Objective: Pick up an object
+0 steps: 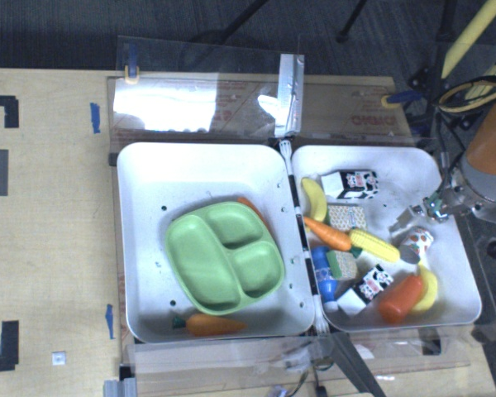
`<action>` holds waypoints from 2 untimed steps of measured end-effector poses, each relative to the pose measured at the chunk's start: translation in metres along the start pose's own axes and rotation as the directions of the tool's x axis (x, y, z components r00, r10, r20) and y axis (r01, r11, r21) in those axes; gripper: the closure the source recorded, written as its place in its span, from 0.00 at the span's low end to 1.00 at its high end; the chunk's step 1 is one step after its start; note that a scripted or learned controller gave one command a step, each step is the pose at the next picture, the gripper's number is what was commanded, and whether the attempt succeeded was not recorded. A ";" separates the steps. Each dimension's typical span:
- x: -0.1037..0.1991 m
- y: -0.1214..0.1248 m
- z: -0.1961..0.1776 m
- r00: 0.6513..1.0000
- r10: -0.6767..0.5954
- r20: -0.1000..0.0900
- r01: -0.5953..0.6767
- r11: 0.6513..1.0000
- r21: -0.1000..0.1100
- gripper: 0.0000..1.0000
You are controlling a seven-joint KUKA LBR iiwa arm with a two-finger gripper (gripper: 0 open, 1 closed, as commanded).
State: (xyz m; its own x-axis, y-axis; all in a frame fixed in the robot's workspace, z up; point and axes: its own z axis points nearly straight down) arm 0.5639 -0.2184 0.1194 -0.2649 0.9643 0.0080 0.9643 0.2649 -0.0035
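Left bin (140, 222): green divided tray (223, 255), carrot (215, 324) at near edge. Right bin (459, 292): banana (314, 198), carrot (326, 233), corn (374, 245), two cow-print cartons (351, 184), red piece (399, 296). Gripper (413, 217) low over right bin's far-right side; open or closed: cannot tell.

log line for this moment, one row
gripper: over right bin | holding: nothing seen | nearest: corn | green tray: left bin

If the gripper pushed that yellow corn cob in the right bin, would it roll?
Probably: the corn cob looks rounded and long, so it may roll sideways. It lies against a carrot, which might stop it. It looks like a light plastic toy.
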 end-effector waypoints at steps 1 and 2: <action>0.009 -0.022 0.032 0.982 -0.187 0.004 0.187 0.982 -0.014 0.00; 0.005 -0.022 0.025 0.983 -0.183 0.010 0.183 0.983 -0.012 1.00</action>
State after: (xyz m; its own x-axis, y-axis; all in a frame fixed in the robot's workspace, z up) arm 0.5409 -0.2188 0.0948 -0.4371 0.8994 -0.0017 0.8994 0.4371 0.0102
